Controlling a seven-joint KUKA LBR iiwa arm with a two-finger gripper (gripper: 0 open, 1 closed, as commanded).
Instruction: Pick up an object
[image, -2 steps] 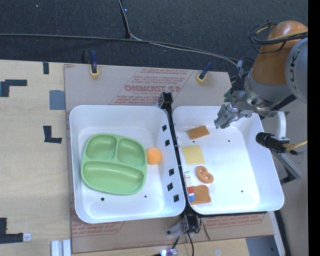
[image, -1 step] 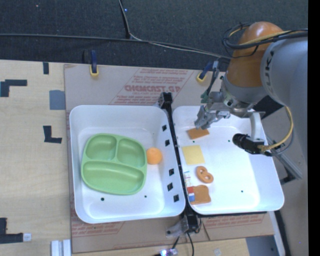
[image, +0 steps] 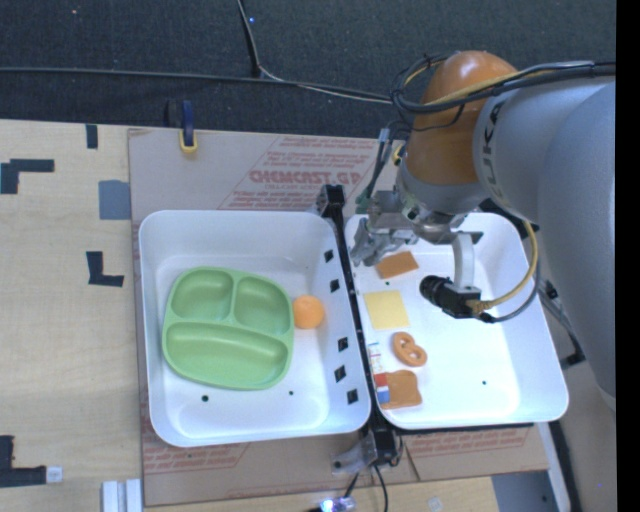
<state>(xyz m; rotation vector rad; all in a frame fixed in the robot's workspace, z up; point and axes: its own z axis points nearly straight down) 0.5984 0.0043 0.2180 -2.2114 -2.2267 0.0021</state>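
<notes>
From the camera view above the bench (image: 60, 300), the arm (image: 520, 130) reaches in from the right and its hand (image: 378, 238) sits low over the far left corner of the right bin (image: 520, 400), close to the divider between the two bins. Whether the hand is released or clenched cannot be told here; the wrist and cabling hide that.

Just beside the hand, toward the near side, lies a brown toast-like piece (image: 398, 265), flat on the bin floor and apparently the nearest candidate. Nearer the camera in the same bin lie a yellow cheese slice (image: 386, 308), a pretzel (image: 408, 349) and another brown piece (image: 402, 388) with a small red-and-blue item at its edge. The left bin (image: 160, 240) holds a green divided plate (image: 228, 327) with an orange ball (image: 308, 312) just beside it.

As a judgement, the pick is at its approach stage: nothing is seen lifted, so the grasp and the raise are left to do.
</notes>
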